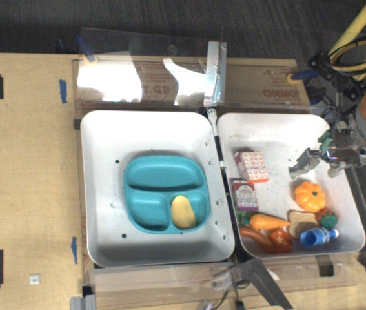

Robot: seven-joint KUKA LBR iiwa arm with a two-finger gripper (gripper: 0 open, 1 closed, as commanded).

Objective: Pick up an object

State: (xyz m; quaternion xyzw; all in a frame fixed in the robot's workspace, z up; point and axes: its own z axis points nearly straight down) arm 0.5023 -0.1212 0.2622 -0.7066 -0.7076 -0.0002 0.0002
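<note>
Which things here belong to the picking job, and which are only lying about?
Job:
- hand, over the right bin
- pumpkin
- two small boxes
- carrot
- blue bottle

Lying about:
- teal tray in the left bin
- yellow potato in that tray

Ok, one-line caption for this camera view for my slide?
Gripper hovers above the toy-filled right bin; a yellow piece sits in the left bin's teal tray.
</note>
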